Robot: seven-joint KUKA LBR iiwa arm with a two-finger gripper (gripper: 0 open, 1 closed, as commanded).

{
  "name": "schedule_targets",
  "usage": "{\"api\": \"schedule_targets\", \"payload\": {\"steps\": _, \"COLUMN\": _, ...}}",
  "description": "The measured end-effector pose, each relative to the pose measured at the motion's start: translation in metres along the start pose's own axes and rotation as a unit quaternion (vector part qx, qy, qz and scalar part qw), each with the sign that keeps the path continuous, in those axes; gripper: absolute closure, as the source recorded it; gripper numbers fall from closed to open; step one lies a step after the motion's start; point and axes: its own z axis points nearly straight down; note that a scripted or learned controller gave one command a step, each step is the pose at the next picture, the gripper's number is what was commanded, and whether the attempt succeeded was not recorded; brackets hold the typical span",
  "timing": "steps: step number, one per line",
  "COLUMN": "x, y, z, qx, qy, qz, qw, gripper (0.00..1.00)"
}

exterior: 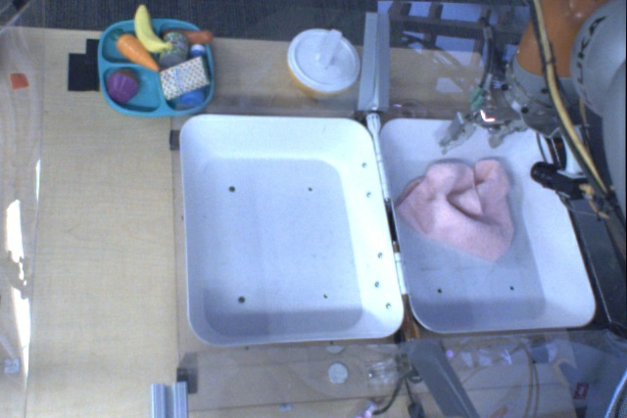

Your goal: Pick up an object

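A crumpled pink cloth lies in the right white bin, around its middle. My gripper hangs over the bin's far edge, just above and behind the cloth, apart from it. Its two fingers are spread, one finger to the left and the other to the right, with nothing between them. The grey arm with its orange band comes in from the upper right.
The left white bin sits beside the right one, with a metal divider between them. A blue tray of toy food stands at the back left. A white lidded cup stands behind the bins.
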Motion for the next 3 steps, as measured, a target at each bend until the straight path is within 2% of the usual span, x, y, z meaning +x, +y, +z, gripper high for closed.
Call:
{"api": "schedule_targets", "payload": {"steps": 1, "x": -0.012, "y": -0.037, "z": 0.061, "qx": -0.001, "qy": 0.000, "qz": -0.011, "qw": 0.9999, "gripper": 0.00}}
{"api": "schedule_targets", "payload": {"steps": 2, "x": -0.035, "y": -0.088, "z": 0.065, "qx": -0.005, "qy": -0.002, "qz": -0.083, "qw": 0.9965, "gripper": 0.00}}
{"api": "schedule_targets", "payload": {"steps": 3, "x": -0.029, "y": -0.095, "z": 0.064, "qx": -0.007, "qy": -0.002, "qz": -0.082, "qw": 0.9966, "gripper": 0.00}}
